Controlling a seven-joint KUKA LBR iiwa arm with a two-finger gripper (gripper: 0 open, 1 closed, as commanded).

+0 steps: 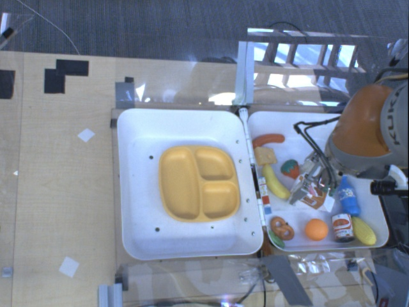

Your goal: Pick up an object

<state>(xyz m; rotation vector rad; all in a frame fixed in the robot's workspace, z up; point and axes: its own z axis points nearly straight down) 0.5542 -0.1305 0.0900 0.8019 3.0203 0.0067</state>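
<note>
The gripper [305, 187] hangs low in the right bin [382, 232], among the toy food, with a flat brown-and-white packet [316, 201] just below it; whether the fingers are spread or pinching anything I cannot tell, since metal and packet blur together. No object looks lifted yet, so the step in hand seems to be the grasp itself. To do it well, I would settle on one target with room around it: the banana [275, 181] to the gripper's left is long and curved, best taken across its narrow width, while the orange [316, 229] below is round, smooth and likely to roll out. The blue bottle [348, 199] and dark jar [342, 227] stand close together, crowding any approach. The sausage [269, 139], cracker [266, 156] and pretzel [281, 228] lie flat. The left bin [137, 171] holds a yellow three-part plastic tray [185, 184] with a smooth matte surface.
</note>
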